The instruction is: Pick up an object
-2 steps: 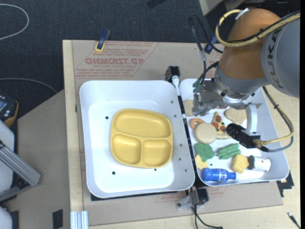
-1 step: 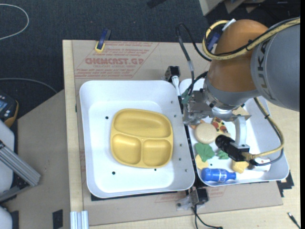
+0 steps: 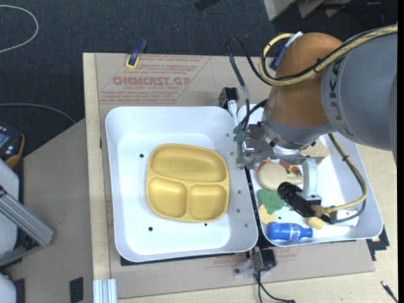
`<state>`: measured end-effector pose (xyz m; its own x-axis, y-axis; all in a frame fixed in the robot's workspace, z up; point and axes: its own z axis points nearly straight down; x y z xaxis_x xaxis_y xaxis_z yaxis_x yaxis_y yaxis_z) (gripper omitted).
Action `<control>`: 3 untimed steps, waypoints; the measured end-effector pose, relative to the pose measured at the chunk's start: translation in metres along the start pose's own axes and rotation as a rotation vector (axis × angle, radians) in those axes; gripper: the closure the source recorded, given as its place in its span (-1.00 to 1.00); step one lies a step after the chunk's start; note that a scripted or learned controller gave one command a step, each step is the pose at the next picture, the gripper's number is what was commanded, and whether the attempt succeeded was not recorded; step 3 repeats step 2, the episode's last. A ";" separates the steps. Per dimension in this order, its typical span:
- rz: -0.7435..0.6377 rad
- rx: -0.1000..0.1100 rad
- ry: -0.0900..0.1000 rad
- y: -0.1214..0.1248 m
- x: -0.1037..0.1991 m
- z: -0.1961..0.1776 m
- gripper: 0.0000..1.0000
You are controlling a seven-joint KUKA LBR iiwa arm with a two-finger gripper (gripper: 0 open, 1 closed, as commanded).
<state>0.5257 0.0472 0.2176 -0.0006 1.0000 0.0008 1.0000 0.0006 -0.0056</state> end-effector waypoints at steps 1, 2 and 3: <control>0.001 -0.002 0.000 -0.002 -0.004 0.002 1.00; 0.001 -0.009 0.000 -0.005 -0.007 -0.018 1.00; 0.001 -0.009 0.000 -0.005 -0.007 -0.018 1.00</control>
